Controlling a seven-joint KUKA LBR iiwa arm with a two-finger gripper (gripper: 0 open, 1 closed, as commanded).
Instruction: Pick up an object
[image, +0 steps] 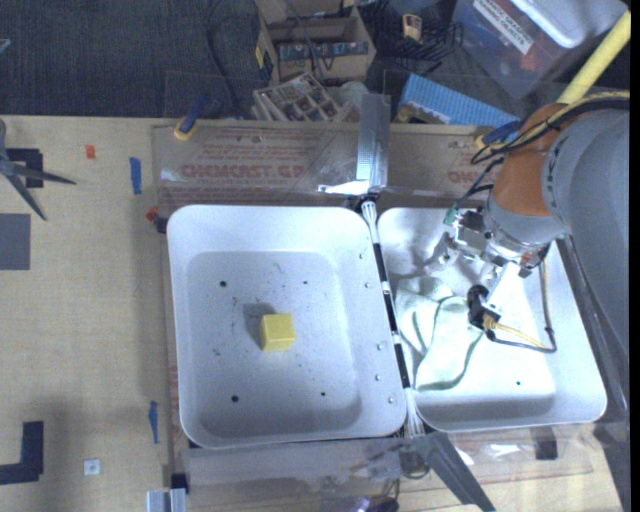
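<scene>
Both white bins (190, 300) on the bench (80, 350) are viewed from one fixed camera set overhead, angled downward at a slant.

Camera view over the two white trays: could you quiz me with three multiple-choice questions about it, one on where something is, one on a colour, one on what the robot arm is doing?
1. Where does the small block lie?
A. In the left bin
B. In the right bin
C. On the wooden bench

2. What colour is the block?
A. Red
B. Yellow
C. Blue

3. Where is the arm's gripper placed?
A. Touching the block
B. Above the wooden bench, left of both bins
C. Over the right bin, apart from the block

Answers:
1. A, as the block sits on the left bin's floor, near its middle.
2. B, as it shows plain yellow against the white floor.
3. C, as the gripper hangs over the right bin, with the rims between the bins lying between it and the block.
</scene>
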